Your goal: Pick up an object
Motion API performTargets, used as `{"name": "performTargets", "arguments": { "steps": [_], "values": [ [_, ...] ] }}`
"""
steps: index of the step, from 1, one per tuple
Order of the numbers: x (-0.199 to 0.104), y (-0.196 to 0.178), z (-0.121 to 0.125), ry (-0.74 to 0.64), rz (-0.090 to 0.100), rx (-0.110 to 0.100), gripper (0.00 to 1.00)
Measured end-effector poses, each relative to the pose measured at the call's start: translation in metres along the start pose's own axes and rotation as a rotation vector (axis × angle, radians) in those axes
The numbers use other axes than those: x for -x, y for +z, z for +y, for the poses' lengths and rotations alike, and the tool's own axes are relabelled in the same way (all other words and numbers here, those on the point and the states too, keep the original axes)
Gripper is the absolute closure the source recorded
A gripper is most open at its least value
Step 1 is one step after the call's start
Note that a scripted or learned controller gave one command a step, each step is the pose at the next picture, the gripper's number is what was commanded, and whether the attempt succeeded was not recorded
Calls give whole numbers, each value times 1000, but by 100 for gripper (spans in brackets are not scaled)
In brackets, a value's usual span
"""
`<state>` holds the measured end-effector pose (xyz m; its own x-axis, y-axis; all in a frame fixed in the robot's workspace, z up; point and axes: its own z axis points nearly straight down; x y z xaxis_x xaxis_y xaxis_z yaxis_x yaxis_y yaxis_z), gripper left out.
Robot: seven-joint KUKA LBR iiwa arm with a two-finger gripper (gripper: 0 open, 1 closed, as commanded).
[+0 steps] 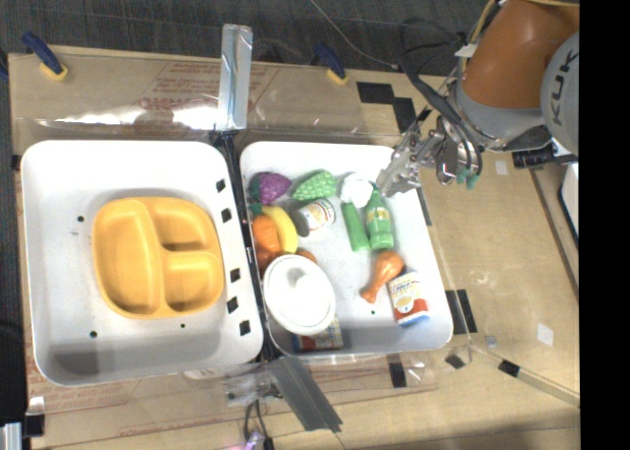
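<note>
The right bin holds several toy foods: purple grapes, a green bunch, a small can, a banana, an orange piece, a white bowl, a green bottle, a green stick, a chicken drumstick and a red-labelled can. My gripper hangs over the bin's upper right edge, just above the green bottle. Its fingers are spread apart with nothing between them.
The left bin carries a yellow divided tray. A taped divider runs between the two bins. Blue clamps sit at the bench's back edge. Cables trail across the dark floor behind.
</note>
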<state>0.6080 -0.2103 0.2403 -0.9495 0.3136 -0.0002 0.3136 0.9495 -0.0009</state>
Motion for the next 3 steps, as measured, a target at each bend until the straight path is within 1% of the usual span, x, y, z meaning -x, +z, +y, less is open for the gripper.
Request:
{"name": "performTargets", "arguments": {
  "steps": [1,2,3],
  "values": [
    [-65,77,25,13,13,1,100],
    [-64,75,25,13,9,0,0],
    [-81,149,-26,44,4,1,0]
  ]
}}
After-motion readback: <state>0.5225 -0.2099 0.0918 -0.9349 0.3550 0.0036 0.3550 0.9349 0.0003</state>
